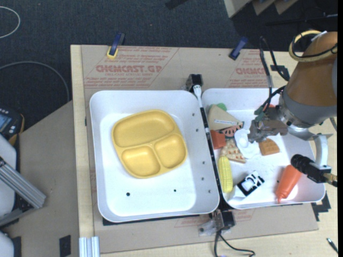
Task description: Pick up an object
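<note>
You get bright, even overhead light here. Both white bins (102,143) run close to washed-out, with soft shadows hugging their inner walls. The dark floor along the top edge stays dim. Focus is slightly soft overall, and small items look smeared.

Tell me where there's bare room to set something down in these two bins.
Left bin: bare floor in front of the yellow divided plate and along its left side. Right bin: crowded around the corn, carrot and the hand.
</note>
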Action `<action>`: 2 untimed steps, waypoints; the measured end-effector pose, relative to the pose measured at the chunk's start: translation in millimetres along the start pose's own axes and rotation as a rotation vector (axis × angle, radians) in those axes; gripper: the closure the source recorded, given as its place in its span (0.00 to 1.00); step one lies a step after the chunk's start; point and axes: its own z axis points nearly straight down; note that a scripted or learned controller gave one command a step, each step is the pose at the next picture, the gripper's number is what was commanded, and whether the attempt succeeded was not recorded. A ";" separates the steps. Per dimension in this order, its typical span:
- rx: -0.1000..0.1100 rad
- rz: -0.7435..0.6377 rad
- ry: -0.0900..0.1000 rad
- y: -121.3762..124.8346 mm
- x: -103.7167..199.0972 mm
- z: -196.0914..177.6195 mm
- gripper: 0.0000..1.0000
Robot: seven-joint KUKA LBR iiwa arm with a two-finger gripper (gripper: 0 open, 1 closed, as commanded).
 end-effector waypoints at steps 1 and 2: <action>0.000 -0.001 0.001 15.7 44.0 4.5 1.00; -0.002 0.000 0.001 41.8 90.1 -11.5 1.00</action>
